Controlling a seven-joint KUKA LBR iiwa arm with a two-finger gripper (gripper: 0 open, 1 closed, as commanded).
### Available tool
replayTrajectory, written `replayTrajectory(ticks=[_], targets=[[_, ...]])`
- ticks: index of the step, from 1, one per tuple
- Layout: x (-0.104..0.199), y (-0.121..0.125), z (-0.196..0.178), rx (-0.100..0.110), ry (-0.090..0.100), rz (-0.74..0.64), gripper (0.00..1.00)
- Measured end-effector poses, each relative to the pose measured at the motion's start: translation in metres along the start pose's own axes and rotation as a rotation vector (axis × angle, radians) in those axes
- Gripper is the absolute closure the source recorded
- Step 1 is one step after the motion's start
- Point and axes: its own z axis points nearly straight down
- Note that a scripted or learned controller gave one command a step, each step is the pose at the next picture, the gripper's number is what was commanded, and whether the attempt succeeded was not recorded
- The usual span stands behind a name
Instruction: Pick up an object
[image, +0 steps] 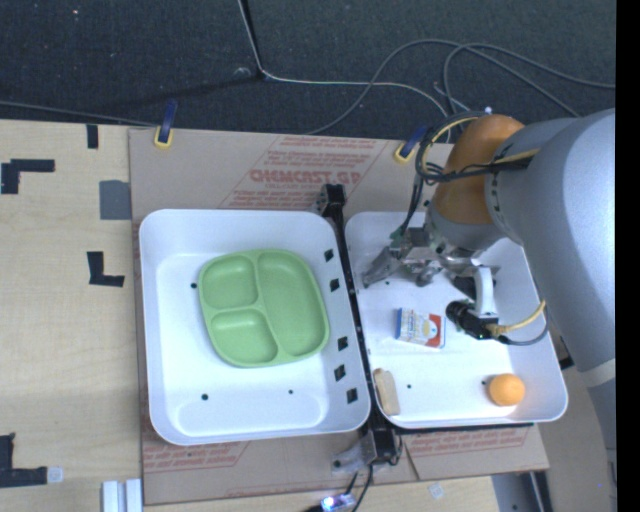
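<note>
**The Robot's Grey and Orange Arm**

The robot arm (565, 215) is big, round and smooth. Most of it is light grey, like a fat pipe. Near its end sits a rounded orange band (478, 170). Below the band the parts get small and dark, made of grey metal. The gripper (385, 268) has thin grey metal fingers (378, 270). Yellow and black cables (432, 145) loop by the orange part. Another yellow cable (522, 325) curls low down, beside a small white piece (484, 288).
</note>
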Motion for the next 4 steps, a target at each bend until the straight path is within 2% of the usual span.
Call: replayTrajectory(ticks=[1, 2, 4], targets=[[0.000, 0.001, -0.013, -0.001, 0.000, -0.001, 1.00], [-0.006, 0.001, -0.058, -0.003, 0.002, 0.001, 1.00], [-0.002, 0.005, -0.175, -0.005, 0.001, 0.001, 1.00]])
